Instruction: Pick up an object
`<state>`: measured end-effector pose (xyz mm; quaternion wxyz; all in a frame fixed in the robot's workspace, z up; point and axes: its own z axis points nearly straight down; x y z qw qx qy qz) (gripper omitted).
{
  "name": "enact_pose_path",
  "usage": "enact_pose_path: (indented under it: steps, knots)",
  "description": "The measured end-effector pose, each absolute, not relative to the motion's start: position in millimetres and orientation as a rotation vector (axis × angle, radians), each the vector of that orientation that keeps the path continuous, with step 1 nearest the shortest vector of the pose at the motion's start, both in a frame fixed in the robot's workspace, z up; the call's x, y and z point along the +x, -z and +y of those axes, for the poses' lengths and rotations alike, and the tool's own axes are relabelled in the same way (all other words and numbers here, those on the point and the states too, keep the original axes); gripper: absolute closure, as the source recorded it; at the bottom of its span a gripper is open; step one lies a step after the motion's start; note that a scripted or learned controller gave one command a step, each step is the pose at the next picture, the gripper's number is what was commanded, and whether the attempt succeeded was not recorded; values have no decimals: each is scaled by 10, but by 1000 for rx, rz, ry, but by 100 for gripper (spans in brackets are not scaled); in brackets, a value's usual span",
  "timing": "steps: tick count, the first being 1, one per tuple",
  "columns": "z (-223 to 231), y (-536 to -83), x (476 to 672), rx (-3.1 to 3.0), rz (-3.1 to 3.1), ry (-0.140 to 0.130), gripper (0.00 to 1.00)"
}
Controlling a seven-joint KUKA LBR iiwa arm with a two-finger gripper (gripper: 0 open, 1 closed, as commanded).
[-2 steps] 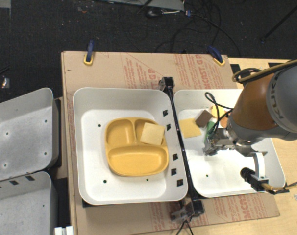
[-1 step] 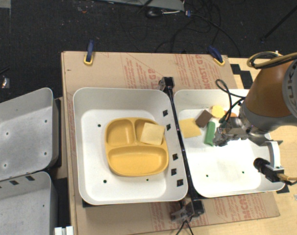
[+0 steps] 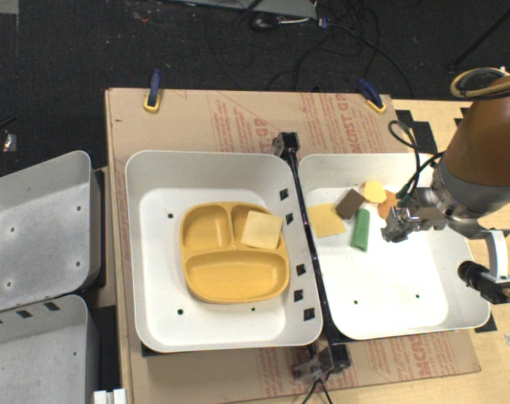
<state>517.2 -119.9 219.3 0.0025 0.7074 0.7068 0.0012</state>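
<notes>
In the right bin lie a yellow flat square, a brown block, a green block, a small yellow round piece and an orange piece. My gripper hangs low just right of the green block, below the orange piece. Nothing shows between its fingers. In the left bin a yellow divided tray holds a pale yellow square in its upper right compartment.
A black divider runs between the two bins. The bins rest on a cardboard sheet held by clamps at the back. Grey metal trays sit off the left side. Cables hang near the arm at the right.
</notes>
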Motion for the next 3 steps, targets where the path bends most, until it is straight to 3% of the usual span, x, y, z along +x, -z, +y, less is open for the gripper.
enact_pose_path:
  steps: [1, 3]
  knots:
    - [-1200, -2217, 5176, 2221, 2220, 0, 100]
    - [-215, -2214, 5473, 2212, 2231, -2, 100]
